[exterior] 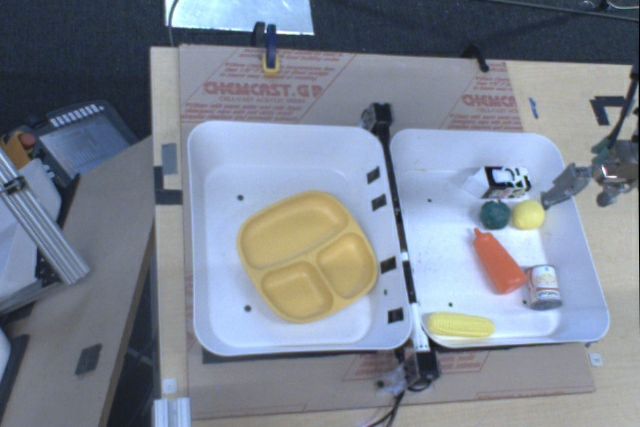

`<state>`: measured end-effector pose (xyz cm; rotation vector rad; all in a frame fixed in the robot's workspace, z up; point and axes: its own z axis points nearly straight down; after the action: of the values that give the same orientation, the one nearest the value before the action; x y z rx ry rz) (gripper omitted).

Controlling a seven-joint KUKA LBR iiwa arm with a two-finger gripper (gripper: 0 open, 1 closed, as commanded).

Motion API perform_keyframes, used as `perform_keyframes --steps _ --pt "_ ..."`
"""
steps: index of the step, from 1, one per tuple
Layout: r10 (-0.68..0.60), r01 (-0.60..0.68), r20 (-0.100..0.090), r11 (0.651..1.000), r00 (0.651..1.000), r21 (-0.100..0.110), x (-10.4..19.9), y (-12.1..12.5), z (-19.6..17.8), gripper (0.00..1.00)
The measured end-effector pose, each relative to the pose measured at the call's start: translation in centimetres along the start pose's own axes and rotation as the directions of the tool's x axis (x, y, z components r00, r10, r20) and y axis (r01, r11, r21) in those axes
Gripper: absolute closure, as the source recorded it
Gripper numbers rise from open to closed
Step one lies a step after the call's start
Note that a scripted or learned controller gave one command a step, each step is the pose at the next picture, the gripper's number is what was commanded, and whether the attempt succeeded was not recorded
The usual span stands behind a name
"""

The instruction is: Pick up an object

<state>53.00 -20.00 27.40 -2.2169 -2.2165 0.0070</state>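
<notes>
Two shallow white bins sit side by side on a bench, seen from above. The left bin [215,215] holds a yellow divided tray [305,255]. The right bin [575,245] holds the candidates for picking: an orange bottle [497,261], a small can [543,286], a corn cob [460,324] at the near edge, a yellow ball [528,214] touching a dark green ball [494,213], and a black-and-white item [507,180] behind them. The gripper [590,180] hangs at the right bin's far right rim, over no object; how wide it is parted I cannot tell, and nothing visible sits in it. The risk I see: the two balls touch, so a descent there could nudge one away, and round shapes may roll from a pinch.
</notes>
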Motion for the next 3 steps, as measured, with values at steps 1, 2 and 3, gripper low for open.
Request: perform_keyframes --steps 1,2,3 --pt "-0.003 0.003 0.002 1.000 1.000 -0.010 0.1 0.2 -0.5 0.00" --pt "-0.001 0.001 0.001 1.000 1.000 -0.005 -0.3 0.3 5.7 0.00" --pt "-0.002 0.002 0.001 1.000 1.000 -0.007 -0.2 1.2 10.2 0.00"
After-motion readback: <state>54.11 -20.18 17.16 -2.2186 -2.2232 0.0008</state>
